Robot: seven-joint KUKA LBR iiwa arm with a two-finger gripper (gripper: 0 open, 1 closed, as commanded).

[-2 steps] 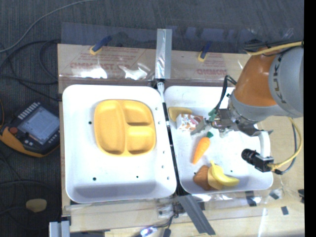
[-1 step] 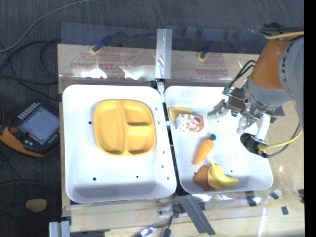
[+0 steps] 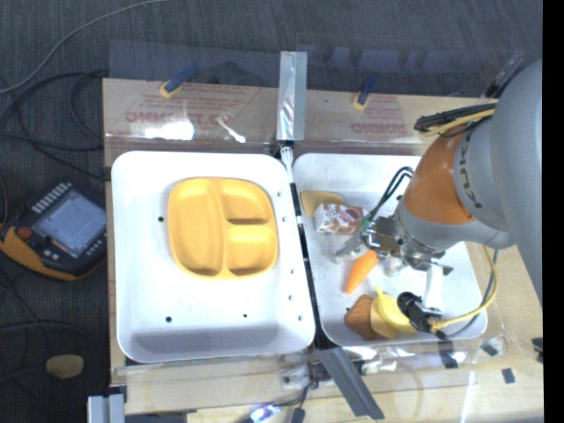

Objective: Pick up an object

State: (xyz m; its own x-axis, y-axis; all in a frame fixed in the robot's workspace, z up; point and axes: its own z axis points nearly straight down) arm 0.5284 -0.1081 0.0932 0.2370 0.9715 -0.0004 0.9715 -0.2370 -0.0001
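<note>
The arm (image 3: 458,183) reached into the right bin (image 3: 463,161), its gripper (image 3: 381,247) low over the clutter there; I could not tell how it was set. A carrot (image 3: 358,271) lay just beside it, with a yellow toy (image 3: 383,315) nearer the front and a wrapped packet (image 3: 335,218) behind. A yellow tray (image 3: 222,226) sat in the left bin (image 3: 141,263).
</note>
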